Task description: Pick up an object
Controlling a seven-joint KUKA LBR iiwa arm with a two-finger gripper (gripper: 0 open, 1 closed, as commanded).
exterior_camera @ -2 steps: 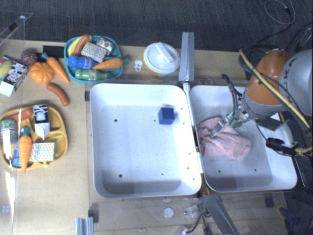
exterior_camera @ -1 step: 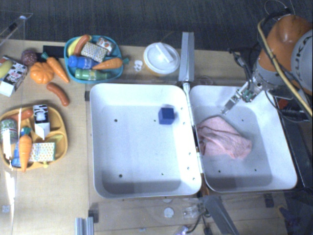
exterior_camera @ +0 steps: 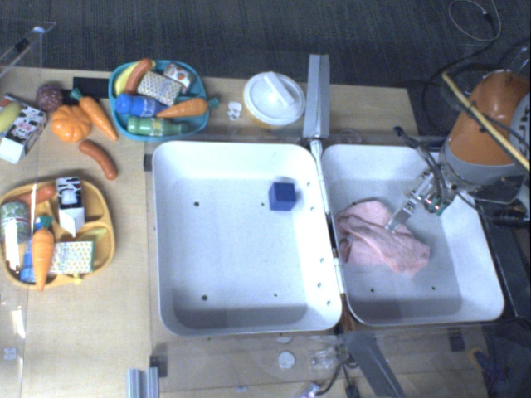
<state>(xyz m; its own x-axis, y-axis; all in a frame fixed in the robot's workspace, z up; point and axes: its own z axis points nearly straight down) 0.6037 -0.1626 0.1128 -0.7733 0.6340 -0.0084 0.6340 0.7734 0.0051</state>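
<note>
A crumpled pink cloth (exterior_camera: 380,239) lies in the right bin (exterior_camera: 465,297), left of its middle. A small blue cube (exterior_camera: 283,195) sits in the left bin (exterior_camera: 207,288), near its upper right corner. The arm reaches in from the right, its orange band by the bin's far right corner. My gripper (exterior_camera: 401,215) points down and to the left, and its tip meets the upper right edge of the pink cloth. Nothing is seen lifted off the bin floor.
A metal rail (exterior_camera: 314,98) rises behind the seam between the bins. A white round lid (exterior_camera: 275,98) rests behind the left bin. On the bench to the left stand a blue bowl (exterior_camera: 158,98) and a yellow plate (exterior_camera: 54,235) of toy food, with loose toy vegetables (exterior_camera: 83,123) between.
</note>
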